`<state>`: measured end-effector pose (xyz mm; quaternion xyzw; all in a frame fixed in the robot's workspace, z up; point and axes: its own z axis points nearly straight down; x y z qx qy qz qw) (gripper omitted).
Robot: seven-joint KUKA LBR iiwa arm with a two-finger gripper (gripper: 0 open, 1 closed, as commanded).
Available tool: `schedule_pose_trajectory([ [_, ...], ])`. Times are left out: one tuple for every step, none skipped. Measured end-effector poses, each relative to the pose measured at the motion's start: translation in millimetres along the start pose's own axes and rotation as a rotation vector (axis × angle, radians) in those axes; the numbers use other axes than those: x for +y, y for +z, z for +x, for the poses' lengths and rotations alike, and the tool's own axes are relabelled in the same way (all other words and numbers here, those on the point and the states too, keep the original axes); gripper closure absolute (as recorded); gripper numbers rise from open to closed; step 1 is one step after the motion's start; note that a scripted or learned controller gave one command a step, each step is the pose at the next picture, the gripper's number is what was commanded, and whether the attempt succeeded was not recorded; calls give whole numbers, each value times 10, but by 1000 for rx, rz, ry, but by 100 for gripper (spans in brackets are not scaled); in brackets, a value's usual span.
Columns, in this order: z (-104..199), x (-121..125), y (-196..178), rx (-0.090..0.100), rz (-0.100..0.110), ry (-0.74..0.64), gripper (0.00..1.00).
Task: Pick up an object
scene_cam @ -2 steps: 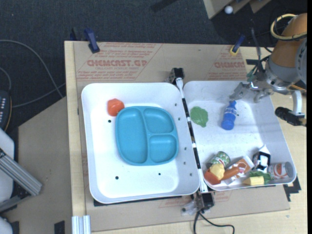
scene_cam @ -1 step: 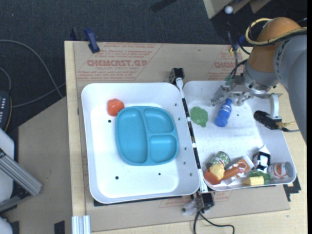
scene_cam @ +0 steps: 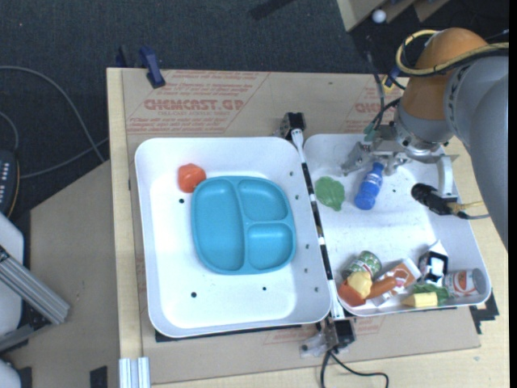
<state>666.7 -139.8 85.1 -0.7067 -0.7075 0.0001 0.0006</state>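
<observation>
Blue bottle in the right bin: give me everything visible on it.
The blue bottle is small, looks like plastic, with a white cap at its upper end and a pale patch on its side. It lies on the floor of the right bin, in the bin's upper half, tilted so the cap points up and slightly right. The gripper is directly over its cap end; whether they touch is unclear. A green object lies to its left, apart from it.

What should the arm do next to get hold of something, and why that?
Probably lower a little and close on the blue plastic bottle. The gripper sits right at the bottle's upper end in the right white bin, and the bottle lies apart from the green leaf-shaped toy, so nothing crowds it. Whether it already grips the bottle is unclear.
</observation>
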Motion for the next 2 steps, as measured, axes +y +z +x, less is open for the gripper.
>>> schedule_pose_trajectory([
  [38, -232, 3, -1, 0, 2, 0],
  [38, -227, -100, -1, -2, 2, 100],
])
